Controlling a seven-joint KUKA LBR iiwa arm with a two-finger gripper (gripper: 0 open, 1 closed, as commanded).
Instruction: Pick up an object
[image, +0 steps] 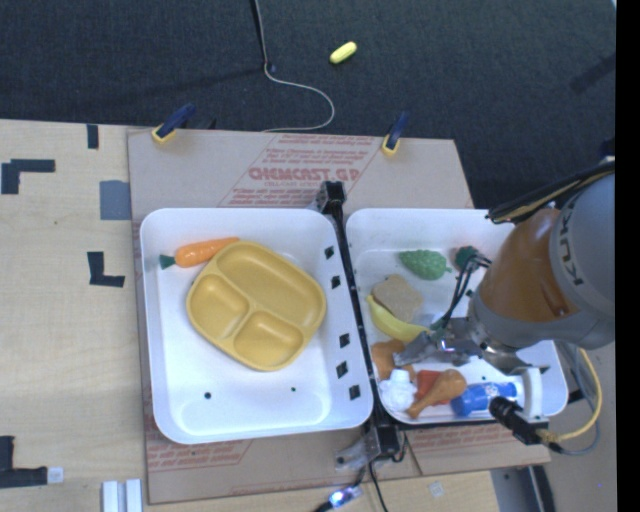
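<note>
The end effector (425, 348) hangs low over the right bin's (440, 222) clutter, above the banana (392, 322) and orange toy (438, 388); you cannot tell its opening or whether it grips anything. Centre on one item, clear of neighbours, before you close.

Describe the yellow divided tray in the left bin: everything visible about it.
The yellow tray looks like smooth moulded plastic with rounded corners and three compartments, one large and two smaller. It lies flat and right side up, turned at an angle, in the upper middle of the left bin. An orange toy carrot lies against its upper-left edge. Nothing sits in its compartments.
</note>
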